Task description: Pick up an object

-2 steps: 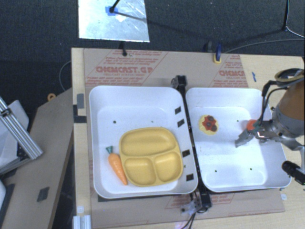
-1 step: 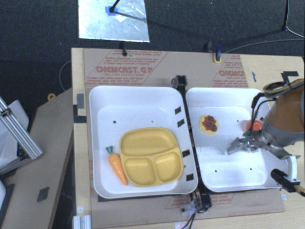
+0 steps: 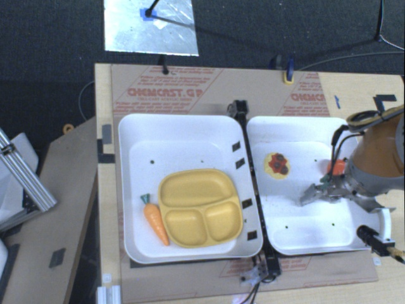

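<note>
- My arm comes in from the right, orange band up top, wrist bent low over the right white plastic bin (image 3: 304,242).
- My grey two-finger gripper (image 3: 308,197) points left, down near the bin floor. Honestly can't tell if my fingers are spread or pressed together from here.
- Small round yellow disc with a red centre (image 3: 277,164) lies far-left of my fingertips, well apart, untouched.
- Little orange-red block (image 3: 337,167) sits just beside my wrist.
- Left white bin (image 3: 183,128) has a yellow three-compartment plastic plate (image 3: 199,206), toy orange carrot (image 3: 154,220) touching its left edge.
</note>
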Controlling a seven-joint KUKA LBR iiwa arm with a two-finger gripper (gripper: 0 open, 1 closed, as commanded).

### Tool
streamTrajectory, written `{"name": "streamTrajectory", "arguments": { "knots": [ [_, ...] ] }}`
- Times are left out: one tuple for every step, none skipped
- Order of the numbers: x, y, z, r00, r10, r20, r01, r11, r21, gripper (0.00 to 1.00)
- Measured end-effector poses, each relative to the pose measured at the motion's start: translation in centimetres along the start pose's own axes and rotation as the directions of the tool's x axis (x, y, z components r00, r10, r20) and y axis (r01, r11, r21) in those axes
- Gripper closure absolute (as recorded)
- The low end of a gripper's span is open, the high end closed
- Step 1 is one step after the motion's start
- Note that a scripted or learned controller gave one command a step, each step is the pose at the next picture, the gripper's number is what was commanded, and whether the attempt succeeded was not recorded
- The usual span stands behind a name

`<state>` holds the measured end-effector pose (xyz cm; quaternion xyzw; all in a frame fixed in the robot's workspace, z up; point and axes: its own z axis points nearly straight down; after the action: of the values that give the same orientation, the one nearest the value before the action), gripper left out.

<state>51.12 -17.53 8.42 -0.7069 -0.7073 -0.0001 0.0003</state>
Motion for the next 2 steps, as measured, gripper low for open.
{"name": "streamTrajectory", "arguments": {
  "knots": [
    [0.1, 0.2, -1.2, 1.000, -0.001, 0.000, 0.001, 1.000, -0.004, 1.00],
    [0.8, -0.4, -6.1, 1.000, -0.004, 0.002, 0.004, 1.000, -0.005, 1.00]
  ]
}}
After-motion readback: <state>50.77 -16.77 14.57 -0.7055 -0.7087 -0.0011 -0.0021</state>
